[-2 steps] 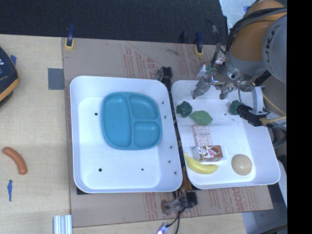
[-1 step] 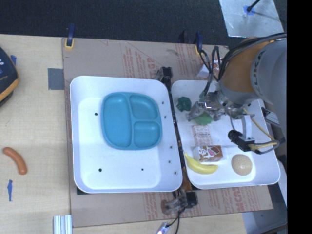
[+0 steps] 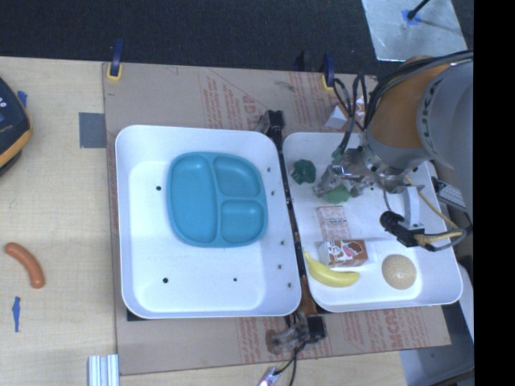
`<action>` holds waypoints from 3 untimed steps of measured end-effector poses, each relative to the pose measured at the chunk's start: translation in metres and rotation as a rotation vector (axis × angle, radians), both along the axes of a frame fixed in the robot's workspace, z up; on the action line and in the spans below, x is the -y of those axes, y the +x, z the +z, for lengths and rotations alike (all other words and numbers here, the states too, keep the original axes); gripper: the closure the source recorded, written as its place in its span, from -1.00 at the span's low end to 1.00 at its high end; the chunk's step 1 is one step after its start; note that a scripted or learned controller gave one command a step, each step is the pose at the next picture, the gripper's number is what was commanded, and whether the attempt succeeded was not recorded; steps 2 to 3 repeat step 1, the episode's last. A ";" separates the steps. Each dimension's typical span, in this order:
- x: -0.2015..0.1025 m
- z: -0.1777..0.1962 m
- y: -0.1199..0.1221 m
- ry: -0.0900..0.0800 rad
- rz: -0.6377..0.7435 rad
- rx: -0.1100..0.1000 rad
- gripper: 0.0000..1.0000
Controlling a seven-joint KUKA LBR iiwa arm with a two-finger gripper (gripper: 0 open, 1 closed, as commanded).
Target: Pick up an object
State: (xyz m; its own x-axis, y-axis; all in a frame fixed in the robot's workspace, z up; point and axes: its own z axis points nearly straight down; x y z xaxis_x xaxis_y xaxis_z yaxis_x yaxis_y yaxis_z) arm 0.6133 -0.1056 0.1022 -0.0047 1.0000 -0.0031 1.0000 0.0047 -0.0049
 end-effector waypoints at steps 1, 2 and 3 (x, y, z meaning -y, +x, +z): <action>-0.069 0.090 -0.009 0.003 0.000 0.002 1.00; -0.069 0.090 -0.009 0.003 0.000 0.002 1.00; -0.069 0.090 -0.009 0.003 0.000 0.002 1.00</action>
